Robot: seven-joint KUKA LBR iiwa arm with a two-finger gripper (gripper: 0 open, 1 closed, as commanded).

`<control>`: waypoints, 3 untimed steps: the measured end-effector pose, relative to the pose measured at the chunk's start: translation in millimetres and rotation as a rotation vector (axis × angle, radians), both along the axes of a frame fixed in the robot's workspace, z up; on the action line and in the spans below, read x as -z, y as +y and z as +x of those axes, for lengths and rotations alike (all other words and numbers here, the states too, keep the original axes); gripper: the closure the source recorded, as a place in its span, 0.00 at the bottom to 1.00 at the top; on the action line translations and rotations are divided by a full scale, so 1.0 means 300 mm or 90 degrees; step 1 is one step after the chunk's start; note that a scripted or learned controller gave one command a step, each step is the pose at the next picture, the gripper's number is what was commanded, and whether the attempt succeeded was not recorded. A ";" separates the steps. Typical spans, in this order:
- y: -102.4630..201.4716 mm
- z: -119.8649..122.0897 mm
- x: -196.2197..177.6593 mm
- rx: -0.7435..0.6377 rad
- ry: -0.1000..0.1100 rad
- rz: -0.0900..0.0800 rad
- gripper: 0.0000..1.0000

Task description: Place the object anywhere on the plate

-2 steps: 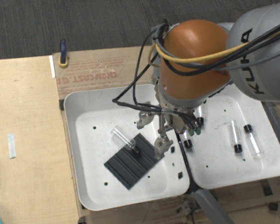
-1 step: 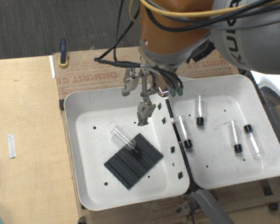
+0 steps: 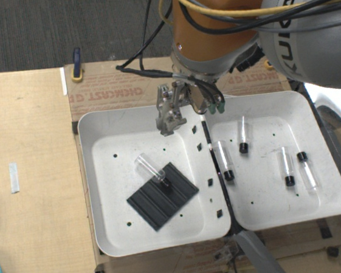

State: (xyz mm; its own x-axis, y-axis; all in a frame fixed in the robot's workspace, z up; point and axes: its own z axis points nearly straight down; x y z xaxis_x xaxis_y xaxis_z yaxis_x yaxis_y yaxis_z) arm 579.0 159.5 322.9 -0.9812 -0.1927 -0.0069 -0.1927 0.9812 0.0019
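Cardboard (image 3: 173, 267) shows at the near edge of the worktop (image 3: 28, 179), under the two white bins. In the left bin (image 3: 108, 232) a black ribbed plate (image 3: 159, 200) lies flat, turned at an angle to the walls. One clear tube with a black cap (image 3: 152, 170) rests across the plate's far corner, its capped end on the plate and its clear end reaching out over the white floor. In the right bin (image 3: 325, 201) four more capped tubes (image 3: 288, 166) lie scattered, one of them just beside the divider between the bins. Farther back, the gripper (image 3: 171, 117) hangs over the far part of the left bin, apart from the tube and plate; nothing shows between its fingers, and whether they are spread or closed I cannot tell. Above it rises the arm's orange band (image 3: 217, 11).
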 end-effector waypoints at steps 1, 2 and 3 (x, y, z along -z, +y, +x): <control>0.084 0.160 -0.136 -0.236 0.000 -0.001 1.00; 0.229 0.270 0.071 -0.319 0.001 -0.002 1.00; 0.213 0.271 0.012 -0.541 -0.001 -0.002 1.00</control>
State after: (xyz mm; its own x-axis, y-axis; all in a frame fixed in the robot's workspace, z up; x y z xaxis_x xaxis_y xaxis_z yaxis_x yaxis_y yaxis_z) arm 660.3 223.6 319.2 -0.5024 -0.8646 -0.0061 -0.8647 0.5024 -0.0017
